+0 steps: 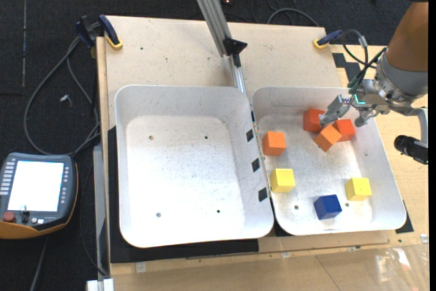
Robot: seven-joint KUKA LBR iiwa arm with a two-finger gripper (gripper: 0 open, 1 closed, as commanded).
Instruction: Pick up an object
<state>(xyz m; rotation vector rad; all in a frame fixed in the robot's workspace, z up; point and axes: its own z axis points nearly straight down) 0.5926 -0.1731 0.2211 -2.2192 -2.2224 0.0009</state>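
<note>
the gripper [338, 112] hangs low in the right bin [381, 160], right at a tight cluster of three orange-red blocks [330, 128], likely because that is where a blind grab has the best odds. its fingers are too blurred against the blocks to say whether they are spread or closed, or on anything. a lone orange block [274, 142], two yellow blocks [283, 179] and a blue block [328, 206] lie apart nearer the front. the left bin [129, 146] sits beside it.

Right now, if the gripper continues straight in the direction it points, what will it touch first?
Most likely the orange block just below the gripper, in the cluster of three orange blocks in the right bin. Height is hard to judge from this slanted view, so the neighbouring block is possible.
</note>
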